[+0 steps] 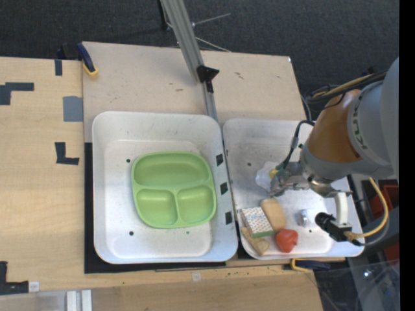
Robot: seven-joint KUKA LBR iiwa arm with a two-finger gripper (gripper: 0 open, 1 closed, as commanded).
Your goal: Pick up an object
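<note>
Counter: two white bins. Left bin: green divided plate. Right bin: tan bread-like piece, red tomato-like item, patterned box. Claw: lowered mid-bin beside bread piece; finger state cannot be told.

A pale wooden bench top carries dark tape marks and a lighter tan board. Dark grey carpeted floor lies beyond, crossed by a slanting grey metal pole.
</note>
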